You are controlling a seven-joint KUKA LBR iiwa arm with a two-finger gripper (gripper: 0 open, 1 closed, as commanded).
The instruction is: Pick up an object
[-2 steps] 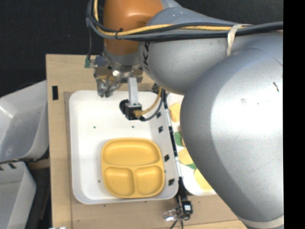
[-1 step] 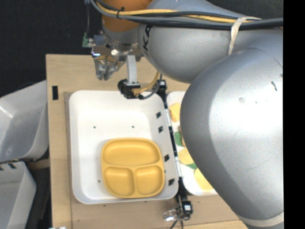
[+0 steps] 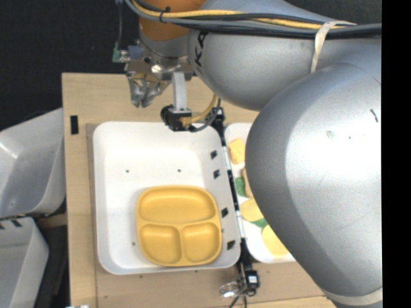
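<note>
Now hovering the gripper [image 3: 142, 96] just past the far rim of the left bin [image 3: 103, 172]; cannot tell whether clenched or released. Inside that bin, toward its near wall, seeing the yellow divided tray [image 3: 178, 225].

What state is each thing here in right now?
Yellow divided plate: flat, right way up, compartments empty, nothing touching it.
Left bin: holds the plate at its near end.
Right bin: mostly hidden behind the arm.
Yellow and green things: in the right bin, too covered to identify.
Gripper: by the left bin's far rim, well apart from the plate.
</note>
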